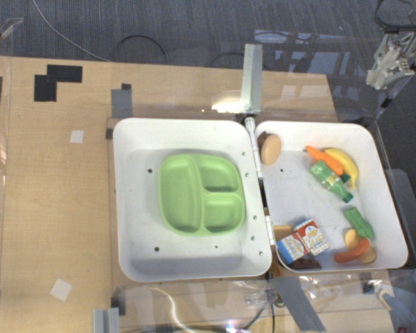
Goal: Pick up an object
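Camera view, from above: two shallow white plastic bins lie side by side on the wooden bench. Left bin (132, 186) holds a green three-compartment plastic tray (200, 193), lying flat near centre. Right bin (381, 179) holds a tan egg-shaped item (270, 148) at its upper left corner, an orange toy carrot (318, 155) touching a yellow toy banana (342, 164), a green bottle (331, 180), a green toy pepper (358, 223), and a small red-and-blue carton (304, 240) by the near wall. Gripper (392, 61) hangs at upper right, outside both bins, well apart from every object; finger state cannot be determined.
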### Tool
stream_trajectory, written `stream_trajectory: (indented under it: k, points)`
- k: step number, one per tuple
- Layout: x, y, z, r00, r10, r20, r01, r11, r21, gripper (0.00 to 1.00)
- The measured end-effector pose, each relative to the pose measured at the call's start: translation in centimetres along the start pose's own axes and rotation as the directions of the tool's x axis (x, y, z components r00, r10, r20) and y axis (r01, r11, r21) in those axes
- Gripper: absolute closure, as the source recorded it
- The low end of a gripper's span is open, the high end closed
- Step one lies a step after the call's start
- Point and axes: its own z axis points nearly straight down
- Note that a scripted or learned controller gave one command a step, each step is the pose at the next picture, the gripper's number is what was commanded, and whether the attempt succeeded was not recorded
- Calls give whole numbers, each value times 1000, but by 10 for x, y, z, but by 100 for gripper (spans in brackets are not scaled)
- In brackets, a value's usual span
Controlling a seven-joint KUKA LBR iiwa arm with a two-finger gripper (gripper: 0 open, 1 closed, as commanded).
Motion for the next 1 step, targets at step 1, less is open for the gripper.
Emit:
stream_trajectory:
  k: [1]
  points:
    - [-2, 1, -14, 1000, -2, 12, 2, 1000, 3, 100]
